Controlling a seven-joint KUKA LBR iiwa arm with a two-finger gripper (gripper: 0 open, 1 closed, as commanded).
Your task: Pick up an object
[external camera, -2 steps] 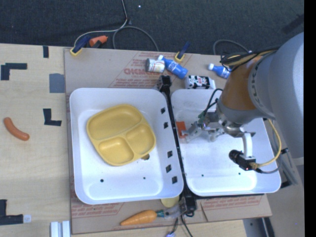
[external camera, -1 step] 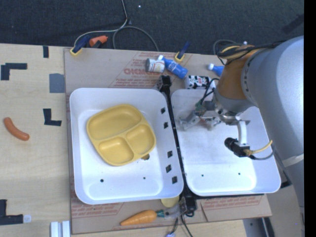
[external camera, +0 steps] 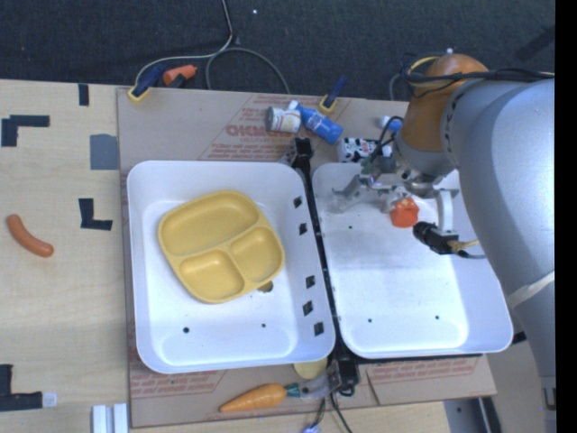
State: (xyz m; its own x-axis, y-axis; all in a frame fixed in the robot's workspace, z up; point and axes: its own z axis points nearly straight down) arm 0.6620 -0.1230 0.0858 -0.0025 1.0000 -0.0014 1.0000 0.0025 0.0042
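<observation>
Here, the end effector (external camera: 374,186), grip state unclear, hovers beside a blocky orange object (external camera: 405,212).

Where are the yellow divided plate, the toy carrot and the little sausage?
yellow divided plate (external camera: 221,244): camera view, centre ridge between its compartments.
toy carrot (external camera: 252,398): camera view, middle of its orange body.
sausage (external camera: 29,235): camera view, its middle.

Even, fairly bright overhead light falls across the bench. The two white bins (external camera: 225,350) are close to washed out, with mild glare on their floors. The yellow plate (external camera: 221,244) throws a thin soft shadow along its lower edge. The picture is slightly soft and grainy throughout.
</observation>
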